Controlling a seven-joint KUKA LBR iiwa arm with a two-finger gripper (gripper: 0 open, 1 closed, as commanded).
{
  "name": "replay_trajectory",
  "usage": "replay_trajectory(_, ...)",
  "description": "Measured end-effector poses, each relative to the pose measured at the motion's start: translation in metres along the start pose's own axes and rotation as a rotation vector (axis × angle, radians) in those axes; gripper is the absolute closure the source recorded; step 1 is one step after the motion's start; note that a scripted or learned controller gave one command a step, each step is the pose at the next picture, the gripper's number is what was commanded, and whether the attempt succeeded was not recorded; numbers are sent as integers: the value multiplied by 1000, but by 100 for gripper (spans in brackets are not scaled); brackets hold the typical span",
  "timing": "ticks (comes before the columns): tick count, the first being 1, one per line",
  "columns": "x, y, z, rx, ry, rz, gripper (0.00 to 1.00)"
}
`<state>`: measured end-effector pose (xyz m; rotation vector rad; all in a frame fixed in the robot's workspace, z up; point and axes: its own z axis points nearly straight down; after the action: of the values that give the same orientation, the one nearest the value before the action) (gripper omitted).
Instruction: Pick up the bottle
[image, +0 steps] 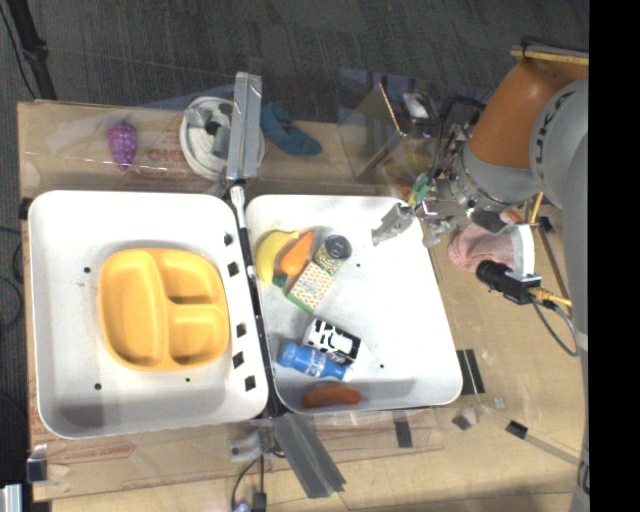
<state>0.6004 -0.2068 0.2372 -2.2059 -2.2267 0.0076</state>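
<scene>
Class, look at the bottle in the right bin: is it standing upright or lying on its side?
Lying on its side. The bottle stretches lengthwise across the right bin floor, dark cap end toward the far wall, beside the banana.

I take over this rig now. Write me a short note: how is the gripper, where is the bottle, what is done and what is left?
Gripper: over the right bin's upper right corner, holding nothing; whether it is open or shut cannot be told.
Bottle: lying in the right bin's upper left part, dark cap toward the gripper, beside the banana and the carrot.
Done: nothing; the bottle is not picked up yet.
Left: move to the bottle, grasp it, lift it.
</scene>
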Motion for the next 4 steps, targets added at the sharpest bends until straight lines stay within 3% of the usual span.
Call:
replay_trajectory(1, 48, -74, 126, 2, 1, 143, 0)
replay_trajectory(2, 81, -21, 140, -14, -2, 143, 0)
replay_trajectory(3, 91, -110, 148, -3, 1, 167, 0)
replay_trajectory(4, 117, -121, 149, -4, 1, -33, 0)
